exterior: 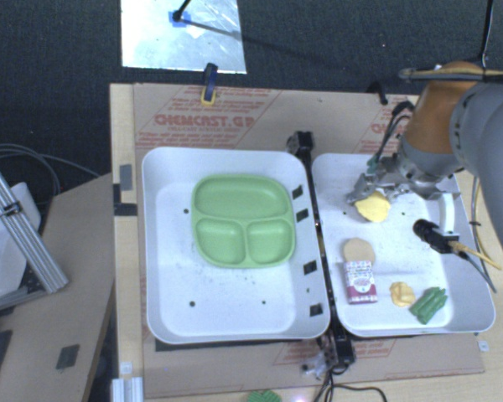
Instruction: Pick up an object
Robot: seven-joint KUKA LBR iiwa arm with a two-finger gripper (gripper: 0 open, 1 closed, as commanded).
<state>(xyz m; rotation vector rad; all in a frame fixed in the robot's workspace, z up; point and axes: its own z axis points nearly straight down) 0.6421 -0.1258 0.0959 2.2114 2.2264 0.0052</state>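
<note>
My gripper (pixel 374 191) is down in the right bin (pixel 469 312), near its far left part. Directly below and touching it in the view lies a yellow rounded object (pixel 374 210); whether it is gripped cannot be made out. Nearer the front of the same bin lie a tan oval piece (pixel 359 249), a red and white box (pixel 360 281), a small yellow lump (pixel 401 293) and a green object (pixel 429 303).
The left bin (pixel 163 308) holds a green divided plate (pixel 242 221). A black divider strip (pixel 312 224) runs between the two bins. The grey arm with its orange band (pixel 440 115) reaches in from the upper right.
</note>
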